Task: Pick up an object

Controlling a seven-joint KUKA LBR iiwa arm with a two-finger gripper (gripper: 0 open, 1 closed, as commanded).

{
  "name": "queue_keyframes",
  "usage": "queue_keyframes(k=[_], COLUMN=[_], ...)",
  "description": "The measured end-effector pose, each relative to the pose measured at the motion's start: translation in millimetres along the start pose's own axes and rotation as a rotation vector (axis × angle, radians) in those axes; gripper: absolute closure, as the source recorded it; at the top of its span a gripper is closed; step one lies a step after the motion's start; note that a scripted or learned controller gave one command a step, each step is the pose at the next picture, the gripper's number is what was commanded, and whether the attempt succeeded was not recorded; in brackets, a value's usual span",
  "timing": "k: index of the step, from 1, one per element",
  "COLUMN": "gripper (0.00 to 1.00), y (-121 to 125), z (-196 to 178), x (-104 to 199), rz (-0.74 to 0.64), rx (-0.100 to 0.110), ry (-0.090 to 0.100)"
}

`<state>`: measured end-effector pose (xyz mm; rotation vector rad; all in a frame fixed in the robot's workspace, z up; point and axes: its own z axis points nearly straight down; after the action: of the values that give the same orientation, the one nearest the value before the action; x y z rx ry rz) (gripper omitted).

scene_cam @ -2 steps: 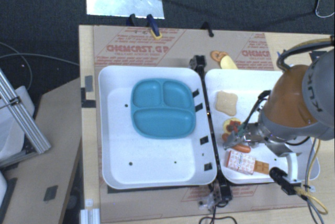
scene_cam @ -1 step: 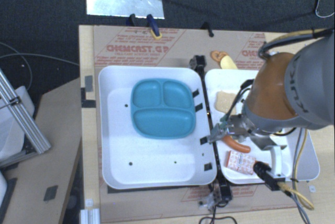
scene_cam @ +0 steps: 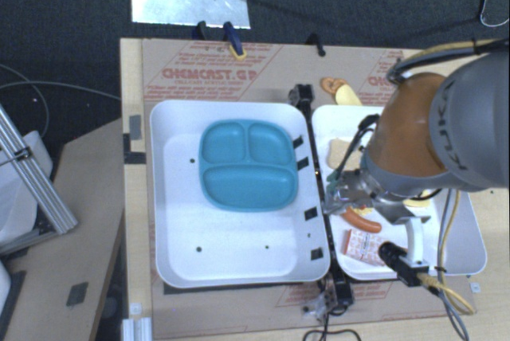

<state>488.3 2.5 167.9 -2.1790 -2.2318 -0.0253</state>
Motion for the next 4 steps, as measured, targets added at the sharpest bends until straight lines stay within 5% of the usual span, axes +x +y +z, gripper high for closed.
queue_keyframes(k=[1, 2, 3, 4], gripper=[1.00, 1.00, 1.00, 0.00], y=[0.6, 0.8, 0.5, 0.0], z=[-10.2, -186.6, -270.6, -265.4], x=[-6.4, 59.9, 117.4, 113.7], rz=[0.007, 0.012, 0.013, 0.019], rx=[-0.005, -0.024, -0.017, -0.007], ry=[-0.010, -0.022, -0.023, -0.027])
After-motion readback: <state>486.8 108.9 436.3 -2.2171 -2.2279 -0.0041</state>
